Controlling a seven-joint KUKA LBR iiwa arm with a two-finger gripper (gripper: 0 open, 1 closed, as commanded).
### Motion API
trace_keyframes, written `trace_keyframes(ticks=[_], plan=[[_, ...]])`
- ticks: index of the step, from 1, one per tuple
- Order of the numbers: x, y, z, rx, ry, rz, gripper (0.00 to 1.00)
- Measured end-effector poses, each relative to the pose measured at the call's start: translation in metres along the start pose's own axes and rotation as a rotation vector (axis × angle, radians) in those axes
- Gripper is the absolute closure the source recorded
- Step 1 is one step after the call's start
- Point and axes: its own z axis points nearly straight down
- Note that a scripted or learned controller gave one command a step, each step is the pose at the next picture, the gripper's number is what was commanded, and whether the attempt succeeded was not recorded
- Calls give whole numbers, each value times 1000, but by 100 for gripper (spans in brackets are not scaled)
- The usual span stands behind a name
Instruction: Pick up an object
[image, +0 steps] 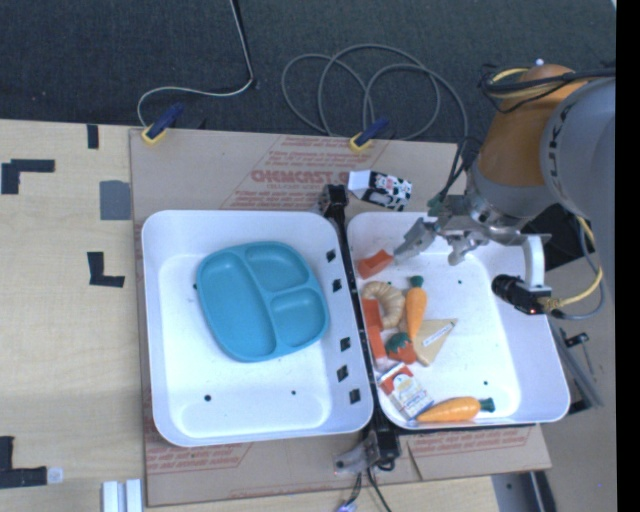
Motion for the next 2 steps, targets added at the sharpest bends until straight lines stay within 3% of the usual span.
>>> trace_keyframes(ticks=[1,2], plan=[[-14,-17,103,-3,-1,1,0],[-14,-17,94,-5,-3,0,100]])
